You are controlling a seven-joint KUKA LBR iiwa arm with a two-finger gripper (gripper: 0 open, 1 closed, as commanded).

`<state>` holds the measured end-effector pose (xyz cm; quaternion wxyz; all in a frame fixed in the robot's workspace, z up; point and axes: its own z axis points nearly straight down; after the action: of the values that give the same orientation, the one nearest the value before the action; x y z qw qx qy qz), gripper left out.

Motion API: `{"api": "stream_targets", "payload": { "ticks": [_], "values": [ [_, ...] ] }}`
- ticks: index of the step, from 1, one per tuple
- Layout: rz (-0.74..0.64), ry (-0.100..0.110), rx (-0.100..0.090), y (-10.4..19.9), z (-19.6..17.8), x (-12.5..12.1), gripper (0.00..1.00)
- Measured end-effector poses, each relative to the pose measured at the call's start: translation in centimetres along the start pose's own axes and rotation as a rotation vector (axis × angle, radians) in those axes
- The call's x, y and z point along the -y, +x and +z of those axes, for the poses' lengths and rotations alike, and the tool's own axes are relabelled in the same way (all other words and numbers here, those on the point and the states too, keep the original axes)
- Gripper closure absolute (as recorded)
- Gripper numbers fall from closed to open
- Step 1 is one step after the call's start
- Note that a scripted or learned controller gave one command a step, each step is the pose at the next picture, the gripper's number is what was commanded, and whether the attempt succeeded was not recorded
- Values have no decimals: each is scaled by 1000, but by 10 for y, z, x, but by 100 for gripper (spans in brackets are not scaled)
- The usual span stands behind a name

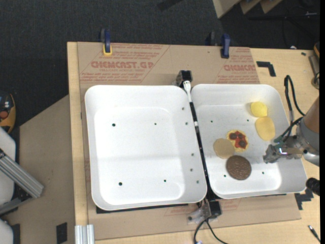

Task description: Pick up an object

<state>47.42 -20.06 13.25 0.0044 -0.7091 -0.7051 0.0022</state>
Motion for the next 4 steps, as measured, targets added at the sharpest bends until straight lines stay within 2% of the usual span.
{"api": "stream_targets", "payload": {
  "ticks": [1,2,3,4],
  "values": [
    [-4,-12,5,1,-13,-5,100],
    [-4,-8,3,-24,51,-25,100],
    [-12,-17,5,29,-37,-44,100],
    [-10,-10,1,87,-89,-2,100]
  ]
}}
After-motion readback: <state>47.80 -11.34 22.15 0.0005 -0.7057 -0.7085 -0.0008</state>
